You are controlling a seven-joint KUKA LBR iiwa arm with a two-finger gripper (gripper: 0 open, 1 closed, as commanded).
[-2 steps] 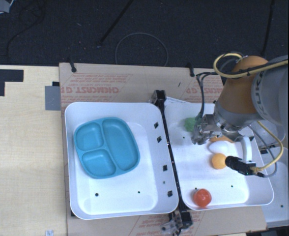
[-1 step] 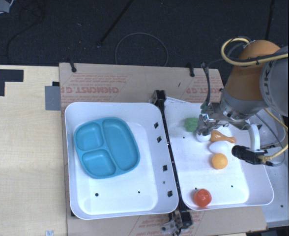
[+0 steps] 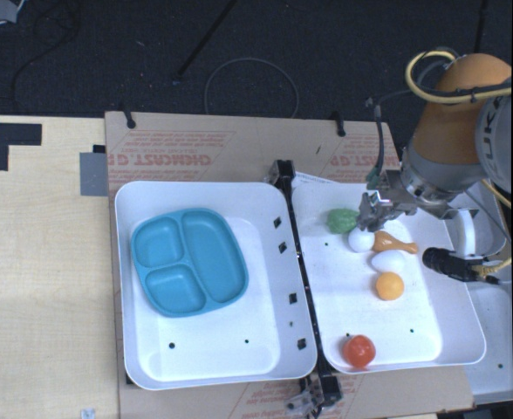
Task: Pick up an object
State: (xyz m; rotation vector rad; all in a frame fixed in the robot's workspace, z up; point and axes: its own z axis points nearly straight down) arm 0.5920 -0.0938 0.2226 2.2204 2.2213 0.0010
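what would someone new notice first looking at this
Probably the big blue divided plate lying alone in the left bin, the strongest patch of colour in the view. Next, the arm's orange band at the upper right, with the gripper low over the right bin beside a green object and a white ball. A red tomato-like ball sits apart near that bin's front edge.

Arm (image 3: 461, 120) cut off at right edge. Gripper (image 3: 372, 212) partly covers green item (image 3: 341, 221); finger state unclear. White ball (image 3: 360, 241) partly hidden.
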